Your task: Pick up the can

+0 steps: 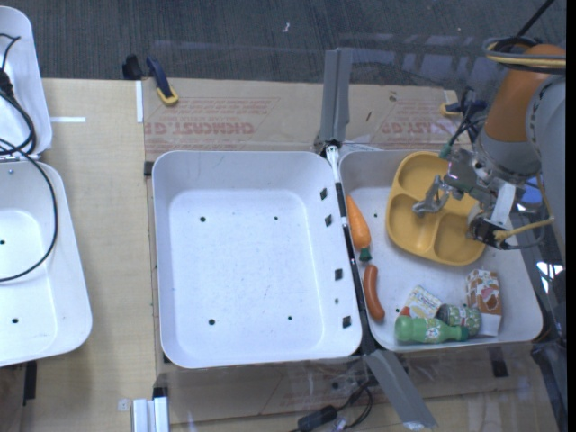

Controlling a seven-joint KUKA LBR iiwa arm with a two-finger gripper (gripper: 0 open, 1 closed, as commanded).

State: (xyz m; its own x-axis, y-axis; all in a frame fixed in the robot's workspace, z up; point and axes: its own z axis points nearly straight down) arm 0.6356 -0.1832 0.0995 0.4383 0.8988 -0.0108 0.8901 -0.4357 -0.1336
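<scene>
Contents of the right bin (526, 331): one yellow plate (409, 228), carrot (358, 223), sausage (373, 292), green bottle (421, 331), two cartons (484, 291), one can (461, 316), small, dark, patterned, touching the bottle. Gripper (454, 216) fingers spread, empty, over the plate.

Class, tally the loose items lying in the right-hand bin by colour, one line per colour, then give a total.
Orange: 2, the carrot and the sausage
Yellow: 1, the divided plate
Green: 1, the bottle
Mixed print: 2, the carton and the packet
Total: 6
</scene>
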